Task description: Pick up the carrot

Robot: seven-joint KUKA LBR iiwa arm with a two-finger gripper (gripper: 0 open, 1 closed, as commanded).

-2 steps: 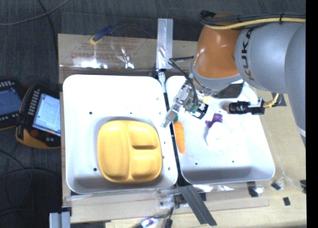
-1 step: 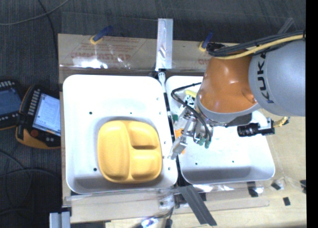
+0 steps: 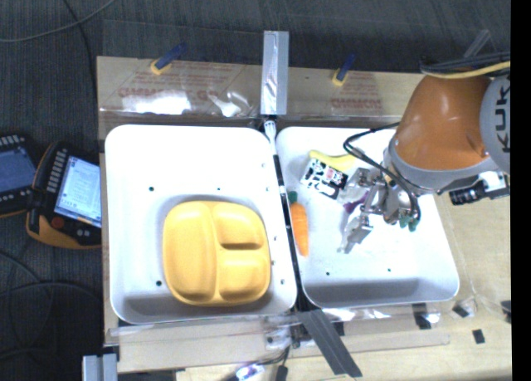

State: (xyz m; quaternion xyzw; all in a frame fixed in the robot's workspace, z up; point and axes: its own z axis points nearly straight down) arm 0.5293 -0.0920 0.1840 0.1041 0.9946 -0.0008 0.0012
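Arm (image 3: 452,126) cut off by right edge; only orange band and a grey sliver visible. Gripper (image 3: 358,230) partly blurred against right bin (image 3: 431,284); state unreadable. Small dark-and-white item (image 3: 325,176) under yellow piece (image 3: 328,158) too small to identify. Handheld device (image 3: 70,197) at left partly cropped by frame edge, screen text illegible. Printing on clear sheet (image 3: 191,89) at desk (image 3: 112,68) rear too faint to read.
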